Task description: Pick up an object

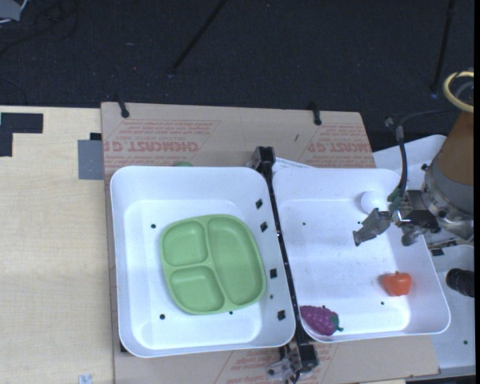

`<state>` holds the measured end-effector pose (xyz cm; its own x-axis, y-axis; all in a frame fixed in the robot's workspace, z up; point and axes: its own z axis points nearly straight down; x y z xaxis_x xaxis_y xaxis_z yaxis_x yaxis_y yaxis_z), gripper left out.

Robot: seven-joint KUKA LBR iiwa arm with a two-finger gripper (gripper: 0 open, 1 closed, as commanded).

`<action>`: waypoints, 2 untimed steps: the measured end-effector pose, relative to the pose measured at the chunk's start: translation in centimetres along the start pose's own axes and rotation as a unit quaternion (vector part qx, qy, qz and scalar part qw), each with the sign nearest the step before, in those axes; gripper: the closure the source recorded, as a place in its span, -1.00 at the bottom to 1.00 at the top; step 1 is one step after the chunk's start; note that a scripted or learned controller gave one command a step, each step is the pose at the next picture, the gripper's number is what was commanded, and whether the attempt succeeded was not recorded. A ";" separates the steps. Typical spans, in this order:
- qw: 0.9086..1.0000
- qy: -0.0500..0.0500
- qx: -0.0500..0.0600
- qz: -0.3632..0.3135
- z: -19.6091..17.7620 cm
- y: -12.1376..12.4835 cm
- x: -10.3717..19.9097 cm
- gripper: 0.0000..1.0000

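Observation:
In the right bin (344, 184) a small orange-red object (397, 283) lies near the right wall. A purple bunch of grapes (320, 319) rests in the bin's front left corner. My gripper (382, 235) hangs over the right half of this bin, above and slightly left of the orange-red object and apart from it. Its fingers (366, 230) stand open with nothing between them. A small white object (370, 201) sits just behind the gripper near the far wall.
The left bin (136, 214) holds a green divided plate (213, 263). A black divider (274, 246) runs between the bins. Cables and the arm's body crowd the right edge.

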<state>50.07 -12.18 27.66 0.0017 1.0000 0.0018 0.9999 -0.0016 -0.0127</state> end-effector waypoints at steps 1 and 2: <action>1.000 -0.001 -0.006 -0.001 -0.6 0.2 0.0 -1.00; 1.000 0.000 -0.002 -0.001 3.9 0.6 0.1 -1.00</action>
<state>50.67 -12.04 23.72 -0.0003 1.0000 0.0019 1.0000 0.0003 -0.0082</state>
